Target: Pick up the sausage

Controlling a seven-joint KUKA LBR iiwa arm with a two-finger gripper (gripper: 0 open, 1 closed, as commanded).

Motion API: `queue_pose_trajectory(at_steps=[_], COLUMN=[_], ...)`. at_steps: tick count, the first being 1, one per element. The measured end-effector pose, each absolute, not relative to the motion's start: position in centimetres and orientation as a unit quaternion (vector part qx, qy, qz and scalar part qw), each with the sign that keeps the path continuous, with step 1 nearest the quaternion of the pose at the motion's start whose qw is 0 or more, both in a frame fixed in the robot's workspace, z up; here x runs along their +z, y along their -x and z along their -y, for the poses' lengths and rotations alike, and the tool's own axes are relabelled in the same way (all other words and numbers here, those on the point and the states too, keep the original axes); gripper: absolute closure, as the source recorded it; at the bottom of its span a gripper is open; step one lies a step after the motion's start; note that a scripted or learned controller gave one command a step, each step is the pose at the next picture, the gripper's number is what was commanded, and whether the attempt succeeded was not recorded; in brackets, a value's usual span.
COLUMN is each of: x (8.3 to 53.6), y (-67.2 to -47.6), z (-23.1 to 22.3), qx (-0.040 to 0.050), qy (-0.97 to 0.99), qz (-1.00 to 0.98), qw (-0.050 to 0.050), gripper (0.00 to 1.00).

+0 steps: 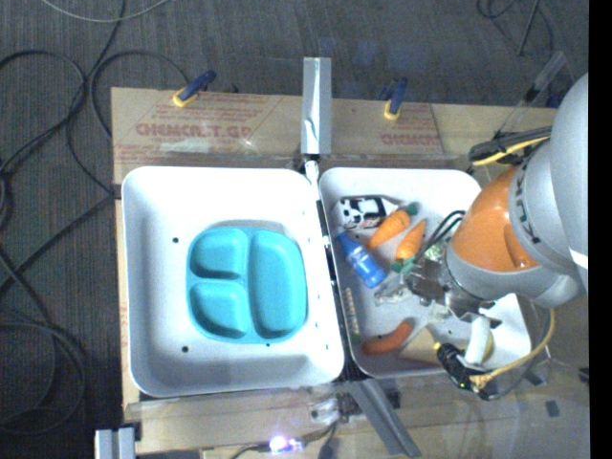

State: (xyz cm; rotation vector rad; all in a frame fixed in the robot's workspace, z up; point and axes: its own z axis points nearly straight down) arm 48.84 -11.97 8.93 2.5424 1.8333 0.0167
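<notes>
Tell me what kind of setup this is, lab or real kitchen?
Most likely a robot lab bench, not a kitchen. Two white bins sit on a board held by clamps, cables trail over carpet, and the right bin holds toy food such as carrots and a sausage under the arm.

two shallow white plastic bins sit side by side on a brown cardboard-covered bench [191,132]; the left bin [153,256] holds a turquoise three-compartment plate [249,282]. the right bin [459,185] holds a reddish-orange curved sausage [387,338] near its front wall, two orange carrots [400,232], a small blue bottle [361,261] and a black-and-white cow-patterned toy [361,211]. the grey arm with its orange band [488,228] reaches in over the right bin, its gripper [421,280] hovering low just above and right of the sausage, near the carrots.
</notes>
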Motion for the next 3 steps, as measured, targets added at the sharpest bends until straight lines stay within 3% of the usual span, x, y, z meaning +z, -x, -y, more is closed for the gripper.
queue_pose_trajectory(at_steps=[1, 2, 3], x=[8.9, 8.9, 11.9], y=[-48.8, -48.8, -50.8], z=[12.3, 12.1, 11.5], qx=[0.0059, 0.0051, -0.0036], qy=[-0.862, -0.972, -0.952], qz=[-0.506, -0.236, -0.305], qw=[0.004, 0.005, 0.0], gripper=[0.0, 0.0, 0.0])
